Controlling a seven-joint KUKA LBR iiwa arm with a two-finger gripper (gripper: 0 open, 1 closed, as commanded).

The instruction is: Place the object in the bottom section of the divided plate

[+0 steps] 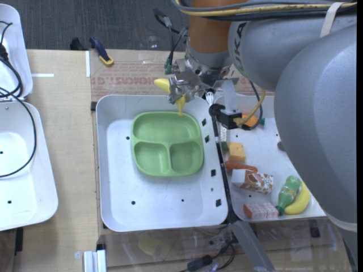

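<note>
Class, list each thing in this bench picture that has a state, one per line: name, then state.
End effector: above the plate's top edge, a yellow object at its fingers.
Divided plate: flat in the left bin, nothing in its sections.
Green bottle: lying beside a banana.

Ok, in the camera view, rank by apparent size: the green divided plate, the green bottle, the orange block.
1. Green divided plate, by far the largest.
2. Green bottle.
3. Orange block, slightly smaller than the bottle, so that order is unsure.
</note>
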